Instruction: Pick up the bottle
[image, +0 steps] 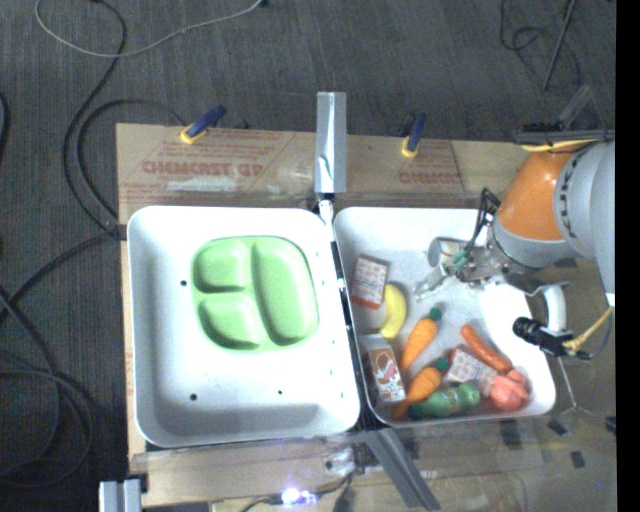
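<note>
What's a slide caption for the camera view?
Gripper hovers over the right bin of toy food, bottle untouched at its left wall; green tray in the left bin.

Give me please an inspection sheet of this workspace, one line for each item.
Surface: two white bins, left bin and right bin, on a cardboard sheet.
Job's things: bottle lying at the right bin's left wall.
Clutter: green divided tray in the left bin; carrots, lemon, small box, green vegetable in the right bin.
Grippers: gripper above the right bin, apart from the bottle.
Cables: loose cables on the floor.
Surroundings: dark carpet; clamps on the cardboard.
</note>
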